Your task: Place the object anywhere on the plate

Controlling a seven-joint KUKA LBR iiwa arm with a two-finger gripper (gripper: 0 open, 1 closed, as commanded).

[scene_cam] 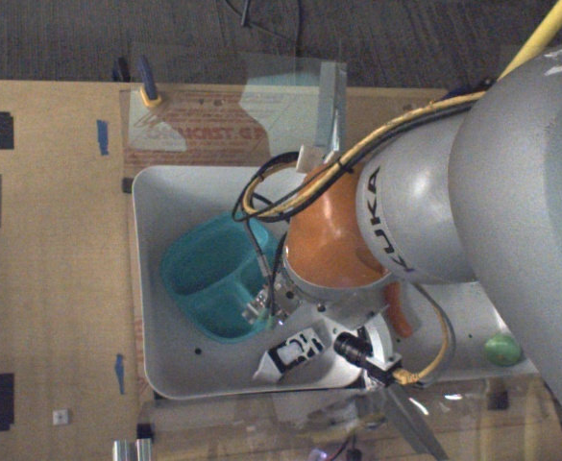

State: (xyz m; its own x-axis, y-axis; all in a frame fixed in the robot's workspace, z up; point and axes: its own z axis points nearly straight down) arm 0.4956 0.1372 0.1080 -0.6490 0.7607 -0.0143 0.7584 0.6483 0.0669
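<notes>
Hovering low over the shallow white plastic bin (165, 257), the grey arm with its orange band (333, 243) blocked most of what mattered. The claw (261, 305) sat under the wrist, right against the near edge of the teal two-compartment plastic dish (208, 272), and how it stood could not be told — the wrist housing covered it. Nothing was visibly held there.

Which item was the task's object was a judgement call. A small green ball (501, 350) lay in the neighbouring bin, well apart from the claw, off toward the arm's base side. A thin orange-red piece (398, 310) showed just beside the wrist, closer in, mostly hidden by the arm. The teal dish looked like the plate to be filled, and both its compartments appeared bare where they could be seen.

To do this step well, the arm would have needed to confirm a real grip before travelling, come in from above the dish's middle rather than its rim, and lower until the object was just over the floor before release. A drop from the rim risked a bounce out into the bin, and the ball would roll readily.
</notes>
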